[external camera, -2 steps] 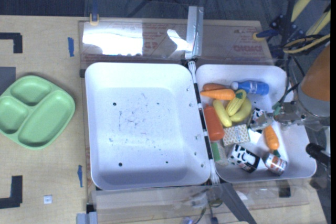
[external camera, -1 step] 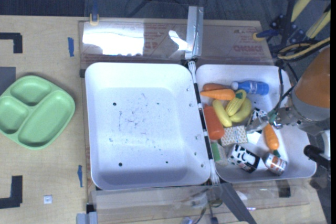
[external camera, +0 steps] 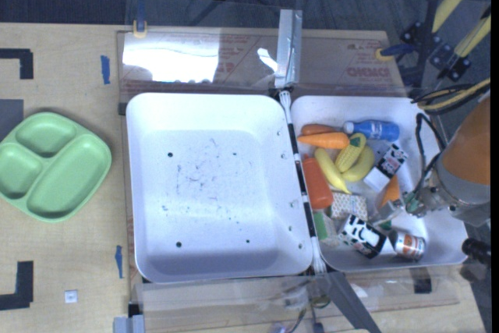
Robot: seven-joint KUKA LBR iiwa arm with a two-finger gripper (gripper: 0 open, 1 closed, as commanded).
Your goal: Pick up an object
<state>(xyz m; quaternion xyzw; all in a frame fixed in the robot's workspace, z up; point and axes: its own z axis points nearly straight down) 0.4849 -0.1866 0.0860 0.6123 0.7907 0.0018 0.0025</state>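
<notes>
The right bin [external camera: 437, 115] holds a pile of small items. Along its far side lie a carrot [external camera: 327, 139] and a blue bottle [external camera: 374, 129]. Yellow bananas [external camera: 348, 160] and a red-orange block [external camera: 316, 182] sit near its left wall. Toward the front are a black-and-white cow-print toy [external camera: 359, 235] and a small can [external camera: 408, 246]. My gripper [external camera: 407, 203] hangs low over the right side of this bin, beside a small orange piece [external camera: 390, 191] and just above the can. The grey arm with its orange band [external camera: 474, 143] enters from the right.
The left bin [external camera: 134, 115] sits beside the right one, and the two share a middle wall. A green divided plate [external camera: 51, 164] rests on the bench at far left. A clear panel [external camera: 203, 54] stands behind the bins. Tripod legs and cables cross the floor beyond.
</notes>
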